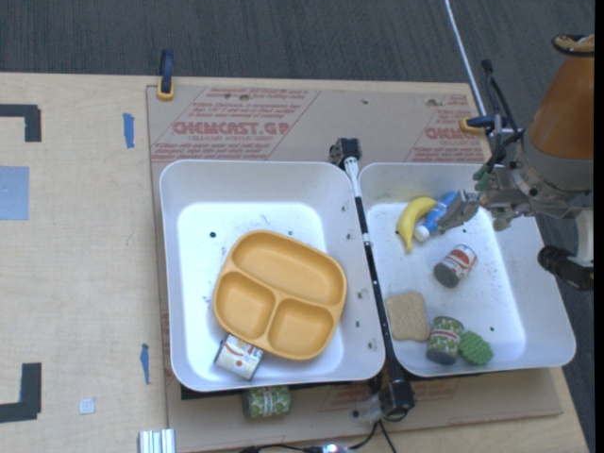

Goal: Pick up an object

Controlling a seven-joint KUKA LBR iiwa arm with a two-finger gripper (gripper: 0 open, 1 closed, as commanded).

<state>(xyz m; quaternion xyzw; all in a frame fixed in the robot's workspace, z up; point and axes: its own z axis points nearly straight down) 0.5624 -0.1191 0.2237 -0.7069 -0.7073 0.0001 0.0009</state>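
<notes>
progress is early: nothing is lifted, every object lies on a bin floor. right bin (528, 347) holds a banana (413, 220) at its upper left, a small blue item (440, 214) touching the banana's right side, a tipped can (455, 265) near the middle, a tan bread slice (408, 315) below it, and a green can (444, 339) with a bumpy green toy (476, 349) just beside it at the lower edge. left bin (189, 206) holds a yellow divided plate (280, 295) and a small white carton (239, 357) tucked at the plate's lower left corner. another green can (269, 402) lies outside on the tabletop (75, 281), below the left bin.

gripper (464, 209) is low over the right bin's upper part, its tip just beside the blue item. whether it touches that item, or how far the gripper is spread, cannot be told; nothing is seen held. likely target is the blue item or banana. grasp and lift remain.
</notes>
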